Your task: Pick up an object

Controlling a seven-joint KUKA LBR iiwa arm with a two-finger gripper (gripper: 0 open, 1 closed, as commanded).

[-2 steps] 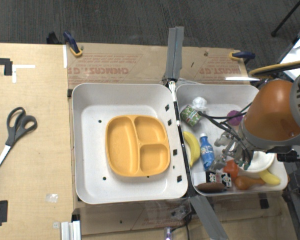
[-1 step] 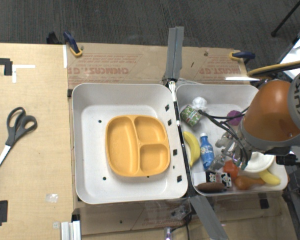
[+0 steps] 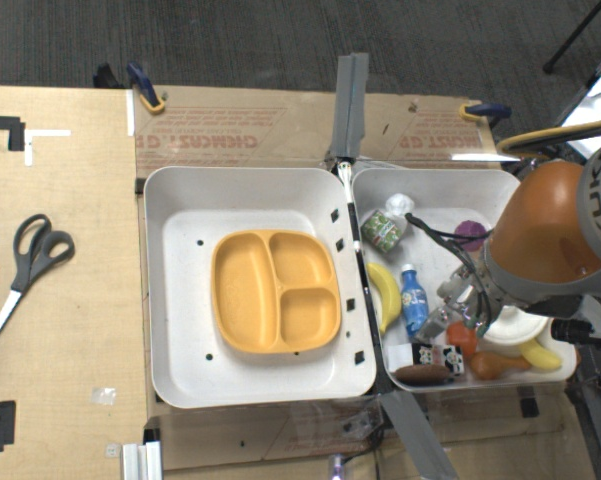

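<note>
My gripper (image 3: 460,310) hangs low in the right bin (image 3: 435,183), under the arm's orange band (image 3: 545,230). It is just right of a small blue bottle (image 3: 413,301) and above a red item (image 3: 461,335) and a black-and-white item (image 3: 441,357). A banana (image 3: 385,294) lies along the bin's left wall. A green-and-white wrapped ball (image 3: 383,229) and a purple piece (image 3: 470,232) sit at the back. Near the front lie a brown piece (image 3: 422,373), an orange piece (image 3: 495,365), a yellow piece (image 3: 543,357) and a white dish (image 3: 510,329). The arm hides part of the bin.
The left bin (image 3: 170,298) holds a yellow divided plate (image 3: 277,290). Scissors (image 3: 28,258) lie on the bench at far left. A grey bar (image 3: 350,103) stands behind the divider between the bins, and blue clamps (image 3: 145,86) hold the cardboard at the back.
</note>
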